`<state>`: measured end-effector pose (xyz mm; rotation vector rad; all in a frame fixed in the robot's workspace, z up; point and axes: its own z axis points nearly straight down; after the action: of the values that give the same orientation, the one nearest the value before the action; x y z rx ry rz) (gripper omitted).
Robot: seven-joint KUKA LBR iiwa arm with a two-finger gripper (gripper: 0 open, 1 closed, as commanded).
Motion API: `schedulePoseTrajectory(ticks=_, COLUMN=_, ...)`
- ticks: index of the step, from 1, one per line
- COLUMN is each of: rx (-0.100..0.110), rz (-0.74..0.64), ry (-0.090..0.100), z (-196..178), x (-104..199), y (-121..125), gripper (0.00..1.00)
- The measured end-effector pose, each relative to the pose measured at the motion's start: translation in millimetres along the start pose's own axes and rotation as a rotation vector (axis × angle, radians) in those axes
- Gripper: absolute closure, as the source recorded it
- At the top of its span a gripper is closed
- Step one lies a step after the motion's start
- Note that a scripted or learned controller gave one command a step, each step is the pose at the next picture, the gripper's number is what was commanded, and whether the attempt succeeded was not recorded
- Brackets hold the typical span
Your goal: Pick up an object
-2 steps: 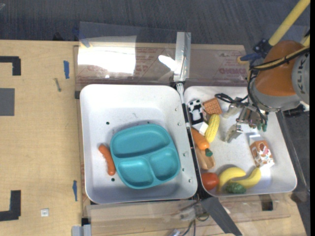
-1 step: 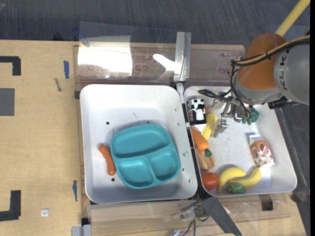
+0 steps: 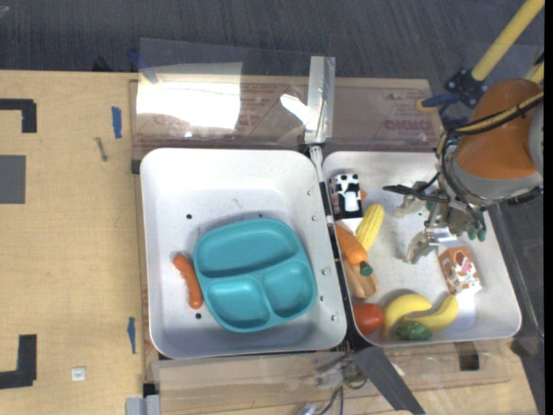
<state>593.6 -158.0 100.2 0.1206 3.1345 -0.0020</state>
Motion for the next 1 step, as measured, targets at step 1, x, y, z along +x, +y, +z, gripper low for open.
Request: schedulePoseTrajectory(ticks=1, rx=-0.001, rz=-0.097, ry=-0.004, z=11.5, x=15.6, y=-67.4, gripper=0.0)
